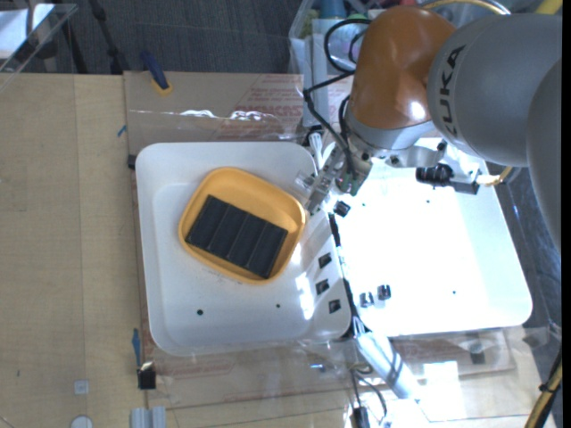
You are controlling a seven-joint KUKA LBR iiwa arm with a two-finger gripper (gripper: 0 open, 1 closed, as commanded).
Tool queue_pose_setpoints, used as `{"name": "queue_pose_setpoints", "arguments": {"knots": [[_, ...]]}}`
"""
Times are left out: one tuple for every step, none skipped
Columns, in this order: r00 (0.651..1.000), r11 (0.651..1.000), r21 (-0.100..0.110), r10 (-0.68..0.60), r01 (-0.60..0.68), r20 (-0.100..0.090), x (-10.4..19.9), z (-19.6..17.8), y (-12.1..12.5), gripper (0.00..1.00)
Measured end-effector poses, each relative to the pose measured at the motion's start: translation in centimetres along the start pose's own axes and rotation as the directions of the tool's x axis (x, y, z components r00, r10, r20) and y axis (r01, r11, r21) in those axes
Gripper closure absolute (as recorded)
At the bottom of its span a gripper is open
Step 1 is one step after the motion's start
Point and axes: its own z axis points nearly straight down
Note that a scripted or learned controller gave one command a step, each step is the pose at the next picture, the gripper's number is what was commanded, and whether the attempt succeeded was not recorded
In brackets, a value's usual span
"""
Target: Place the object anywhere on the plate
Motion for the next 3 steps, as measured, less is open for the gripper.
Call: {"name": "queue_pose_setpoints", "arguments": {"knots": [[0.987, 0.987, -0.003, -0.162, 0.162, 0.005, -0.2, -0.4, 3.0, 1.00], [0.970, 0.970, -0.003, -0.242, 0.242, 0.006, 0.4, -1.9, 5.6, 1.00], [0.940, 0.940, 0.000, -0.340, 0.340, 0.000, 2.2, 0.0, 1.5, 1.00]]}}
